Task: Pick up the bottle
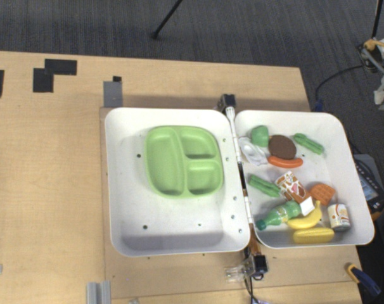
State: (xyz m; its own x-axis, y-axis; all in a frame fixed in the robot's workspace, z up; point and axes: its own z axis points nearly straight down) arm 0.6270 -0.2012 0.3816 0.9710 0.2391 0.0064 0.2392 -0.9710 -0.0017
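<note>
A small green bottle [278,215] lies on its side near the front left of the right bin [344,145], its cap end pointing left toward the bin wall. A yellow banana [306,220] touches its right end and a yellow piece [313,235] lies just in front.
The left bin [125,189] holds a green divided plate [182,160]. Crowding the right bin are a brown patty [282,146], an orange sausage [286,162], green pods [308,144], a green pepper [260,135], a snack packet [290,186], a small can [338,216] and a croissant [322,192].
</note>
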